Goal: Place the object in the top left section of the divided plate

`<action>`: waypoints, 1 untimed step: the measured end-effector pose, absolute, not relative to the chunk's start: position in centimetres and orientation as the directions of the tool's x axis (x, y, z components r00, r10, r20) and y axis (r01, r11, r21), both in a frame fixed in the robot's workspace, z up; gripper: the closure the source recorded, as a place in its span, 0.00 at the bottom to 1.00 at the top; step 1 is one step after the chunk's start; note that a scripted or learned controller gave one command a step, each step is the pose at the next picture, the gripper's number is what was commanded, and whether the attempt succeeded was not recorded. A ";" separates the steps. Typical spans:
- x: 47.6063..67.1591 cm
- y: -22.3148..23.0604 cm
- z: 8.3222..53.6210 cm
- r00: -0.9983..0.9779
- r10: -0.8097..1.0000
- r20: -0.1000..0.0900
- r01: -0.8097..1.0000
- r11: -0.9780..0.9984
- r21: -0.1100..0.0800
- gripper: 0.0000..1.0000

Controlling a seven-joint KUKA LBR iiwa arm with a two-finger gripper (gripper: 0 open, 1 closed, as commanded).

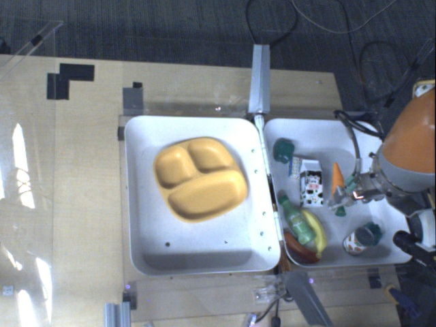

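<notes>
I saw the gripper (349, 195) beside the carrot (337, 176) in the right bin (388, 240). I couldn't tell its state. The yellow divided plate (200, 176) sat in the left bin (197, 254).

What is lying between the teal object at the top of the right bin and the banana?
In the camera view, between the teal object and the banana lie a small white carton and a green bottle.

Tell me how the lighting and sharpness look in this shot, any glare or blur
Camera view: even overhead light; bright glare streaks on the clear panel at left; yellow divided plate reads softly, with faint shadows; the gripper area looks slightly blurred.
</notes>
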State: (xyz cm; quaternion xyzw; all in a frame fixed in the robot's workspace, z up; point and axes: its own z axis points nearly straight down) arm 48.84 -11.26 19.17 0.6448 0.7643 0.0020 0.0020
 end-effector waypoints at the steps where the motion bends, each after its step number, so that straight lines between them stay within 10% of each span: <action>1: 48.8 -9.0 16.2 -0.326 0.945 -0.001 0.945 0.326 0.003 1.00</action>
